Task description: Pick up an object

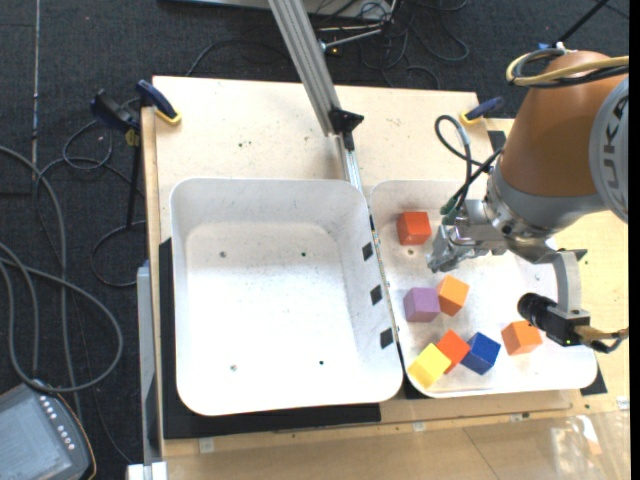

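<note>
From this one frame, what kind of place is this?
Likely a robotics lab grasping rig: two white bins on a clamped wooden bench, foam blocks in the right bin, loose cables across dark carpet, and a teach pendant at bottom left.

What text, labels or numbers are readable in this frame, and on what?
"UK": partial white lettering on the grey arm casing at the right edge, cut off by the frame.
Pendant at bottom left: screen and buttons too small and blurred to read.
Blocks and white bins: no markings that I can make out.
</note>
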